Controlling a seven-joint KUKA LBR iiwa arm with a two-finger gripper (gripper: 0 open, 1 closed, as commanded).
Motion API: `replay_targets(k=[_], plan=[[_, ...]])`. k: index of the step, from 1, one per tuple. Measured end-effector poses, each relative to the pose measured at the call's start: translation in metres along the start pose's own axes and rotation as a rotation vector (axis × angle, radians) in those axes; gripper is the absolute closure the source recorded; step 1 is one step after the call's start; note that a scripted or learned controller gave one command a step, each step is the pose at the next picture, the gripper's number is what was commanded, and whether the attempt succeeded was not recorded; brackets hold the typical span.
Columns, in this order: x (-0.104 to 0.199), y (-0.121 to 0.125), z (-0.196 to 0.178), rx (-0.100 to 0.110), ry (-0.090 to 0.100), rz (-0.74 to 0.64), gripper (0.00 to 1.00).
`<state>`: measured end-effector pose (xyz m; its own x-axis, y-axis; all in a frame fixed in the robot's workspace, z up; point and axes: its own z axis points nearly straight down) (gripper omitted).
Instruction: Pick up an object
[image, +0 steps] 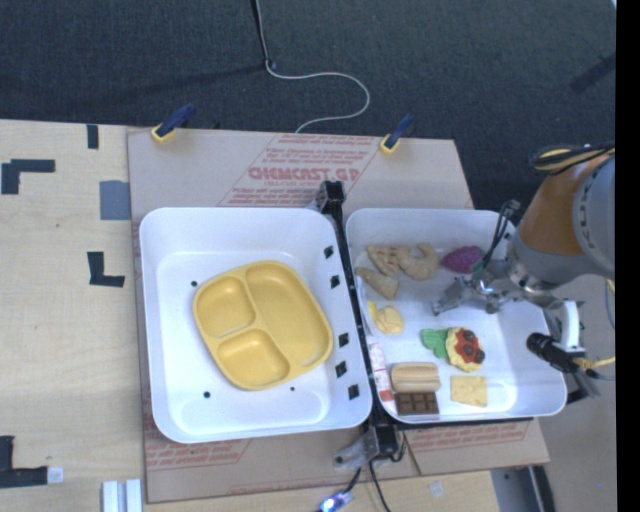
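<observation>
Objects to pick from lie in the right-hand white bin (520, 400), a scatter of small play-food pieces. Nearest the camera, along the bin's lower edge, sit a brown chocolate-bar piece (417, 403), a tan sandwich-like piece (414, 377) just above it, and a pale yellow cracker (468, 390) to their right. A little farther in is a round red-and-yellow pizza piece (465, 347) touching a green leaf piece (434, 339), with a small yellow piece (387, 319) near the divider between the bins. Farther still, tan pastry shapes (402, 262) and a purple piece (462, 259) lie near the bin's back wall.

The grey arm with its orange band (552, 215) reaches in from the right. Its claw (462, 296) sits low over the middle of this bin, between the purple piece and the pizza piece; whether it is wide or narrow cannot be told, and nothing is visibly held.

The left bin (160, 300) holds a yellow divided plate (262, 323). Both bins rest on cardboard on the bench (50, 300).

By my judgement the step is the approach. Next the claw must settle squarely over one piece, close on it and lift.
</observation>
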<state>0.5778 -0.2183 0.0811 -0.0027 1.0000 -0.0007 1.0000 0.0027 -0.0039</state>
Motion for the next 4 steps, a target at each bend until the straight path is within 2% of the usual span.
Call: replay_targets(k=[1, 2, 3, 4], plan=[[0.0, 0.001, -0.012, -0.002, -0.002, -0.001, 1.0], [0.004, 0.008, -0.054, -0.004, 0.001, 0.001, 1.0], [0.006, 0.002, -0.113, -0.006, 0.0, 0.001, 1.0], [0.007, 0.003, -0.144, -0.004, 0.001, 0.001, 1.0]])
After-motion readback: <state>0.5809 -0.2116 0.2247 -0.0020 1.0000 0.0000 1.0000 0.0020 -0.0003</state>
